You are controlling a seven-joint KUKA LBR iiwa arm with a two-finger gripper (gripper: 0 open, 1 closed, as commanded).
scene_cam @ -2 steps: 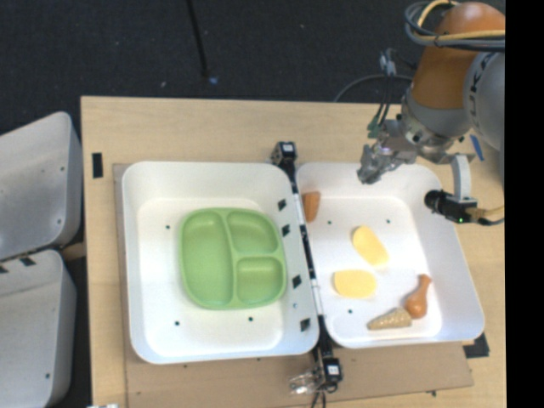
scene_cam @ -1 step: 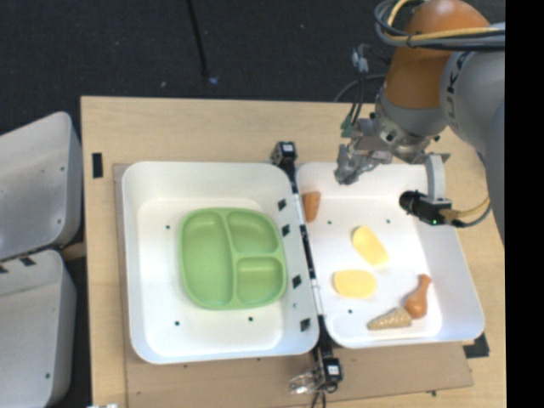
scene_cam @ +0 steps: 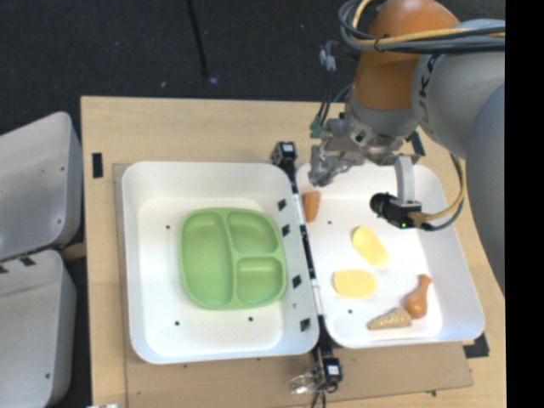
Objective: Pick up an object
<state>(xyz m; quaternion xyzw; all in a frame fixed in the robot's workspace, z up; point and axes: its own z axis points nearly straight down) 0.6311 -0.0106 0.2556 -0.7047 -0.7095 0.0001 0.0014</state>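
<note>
I am hovering my gripper just above the small orange piece at the right bin's left wall. I cannot tell how my fingers are standing.

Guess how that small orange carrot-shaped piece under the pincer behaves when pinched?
The small orange carrot-shaped piece looks like moulded toy food, so probably stiff and light. Its taper may let it squirt out of a pinch. Lying against the right bin's left wall, it probably cannot roll far.

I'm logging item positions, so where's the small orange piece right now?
In the camera view, the small orange piece lies in the right bin, at its left wall near the divider, just below the hand.
</note>
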